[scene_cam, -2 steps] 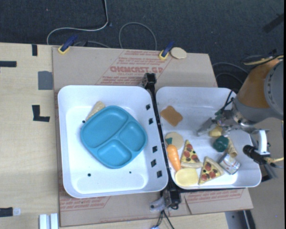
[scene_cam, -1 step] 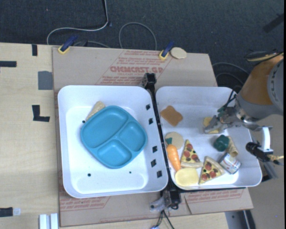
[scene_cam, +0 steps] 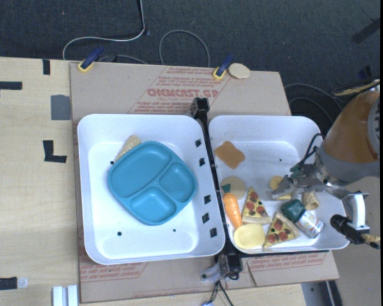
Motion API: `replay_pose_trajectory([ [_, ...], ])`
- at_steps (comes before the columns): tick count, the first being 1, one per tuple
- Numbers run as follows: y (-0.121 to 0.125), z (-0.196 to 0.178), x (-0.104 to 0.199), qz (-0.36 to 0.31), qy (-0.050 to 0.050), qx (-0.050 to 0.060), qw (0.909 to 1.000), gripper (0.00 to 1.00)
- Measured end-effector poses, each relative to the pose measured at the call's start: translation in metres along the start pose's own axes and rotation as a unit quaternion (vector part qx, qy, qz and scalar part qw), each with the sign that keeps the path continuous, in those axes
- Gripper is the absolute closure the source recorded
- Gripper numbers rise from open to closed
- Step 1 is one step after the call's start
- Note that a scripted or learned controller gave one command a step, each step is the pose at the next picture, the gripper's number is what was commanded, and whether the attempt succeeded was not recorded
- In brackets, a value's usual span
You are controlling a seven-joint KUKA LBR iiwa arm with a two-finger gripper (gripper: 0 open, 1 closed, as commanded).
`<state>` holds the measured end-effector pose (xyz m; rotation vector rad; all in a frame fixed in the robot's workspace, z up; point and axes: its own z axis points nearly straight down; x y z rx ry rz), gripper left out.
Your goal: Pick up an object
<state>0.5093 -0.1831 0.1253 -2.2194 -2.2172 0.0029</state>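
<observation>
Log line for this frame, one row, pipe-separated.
arm: over right bin | gripper: low among toy food | nearest: teal piece, pizza slice | left bin: blue divided plate | grasp: unconfirmed

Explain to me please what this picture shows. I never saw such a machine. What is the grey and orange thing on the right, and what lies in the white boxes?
The single camera sits above a bench and looks down at a slant. The grey and orange shape is a robot arm reaching in from the right. Its tool is low inside the right bin, among toy food: two pizza slices, a carrot, a brown cookie-like piece, a yellow disc and a small dark green object. I cannot tell whether the tool holds anything. The left bin contains a blue divided plate resting on a tan piece.
</observation>
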Motion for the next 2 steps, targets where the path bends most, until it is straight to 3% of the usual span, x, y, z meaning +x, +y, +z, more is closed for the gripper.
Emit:
replay_pose_trajectory([
  [1,-0.019,-0.074,0.002,-0.001,-0.002,-0.004,1.0,1.0],
  [2,0.018,-0.088,0.064,-0.005,0.0,-0.003,1.0,1.0],
])
